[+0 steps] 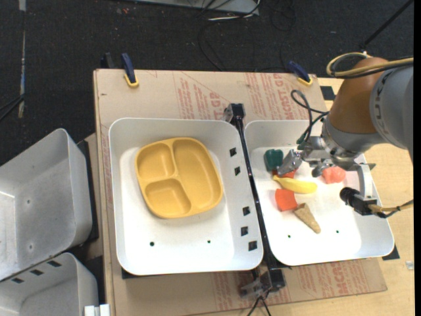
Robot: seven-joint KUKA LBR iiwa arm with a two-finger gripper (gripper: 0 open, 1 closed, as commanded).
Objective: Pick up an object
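Reaching in from the right of the frame, the arm (368,104) hangs its gripper (289,164) low over the right bin (342,242). Whether the claw is clenched cannot be told (fingers blurred). Just below it lies a banana (297,185), with a red block (286,201) and a cone (308,216) lower, a green toy (273,157) left. A yellow tray (177,176) sits in the left bin (177,252).

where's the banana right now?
The banana lies in the right bin, just below the gripper, with the orange block right under it and the cone further down.
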